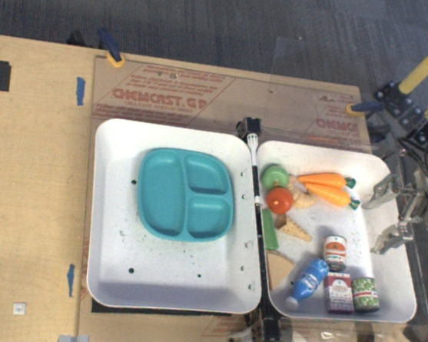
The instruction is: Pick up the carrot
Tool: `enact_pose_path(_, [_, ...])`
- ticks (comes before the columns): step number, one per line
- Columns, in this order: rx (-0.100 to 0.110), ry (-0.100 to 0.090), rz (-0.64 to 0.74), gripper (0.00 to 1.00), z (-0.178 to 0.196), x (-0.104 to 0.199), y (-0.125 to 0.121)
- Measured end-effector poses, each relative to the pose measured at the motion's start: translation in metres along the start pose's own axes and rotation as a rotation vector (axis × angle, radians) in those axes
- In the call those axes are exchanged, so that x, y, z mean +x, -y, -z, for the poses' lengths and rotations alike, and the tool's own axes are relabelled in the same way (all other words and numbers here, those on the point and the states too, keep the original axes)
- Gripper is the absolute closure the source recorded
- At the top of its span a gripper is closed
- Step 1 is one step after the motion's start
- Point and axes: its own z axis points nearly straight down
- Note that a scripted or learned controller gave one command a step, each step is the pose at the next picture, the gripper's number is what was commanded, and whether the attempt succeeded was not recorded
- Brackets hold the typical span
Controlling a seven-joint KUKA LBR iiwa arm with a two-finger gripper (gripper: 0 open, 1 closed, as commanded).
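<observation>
Two carrots (pixel 325 186) lie side by side near the far edge of the right bin (pixel 397 286), long axes roughly parallel to that edge, green tops toward the bin's right wall, tips toward a tomato (pixel 278 201). The gripper (pixel 394 218) hangs over the right wall, jaws spread, holding nothing

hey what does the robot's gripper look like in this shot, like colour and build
At the camera view's right edge, over the right bin's far side, the gripper is bare silvery-grey metal: thin finger-like parts on a skeletal frame of rods and brackets. A sliver of orange shows at the frame edge above it. No markings or cables are clear enough to tell.
</observation>
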Motion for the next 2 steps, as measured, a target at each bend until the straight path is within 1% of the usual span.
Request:
enact_pose_path(1, [0.002,0.006,-0.119,0.00,-0.122,-0.051,0.028])
enact_pose_path(2, [0.003,-0.019,-0.106,0.00,-0.130,-0.113,0.031])
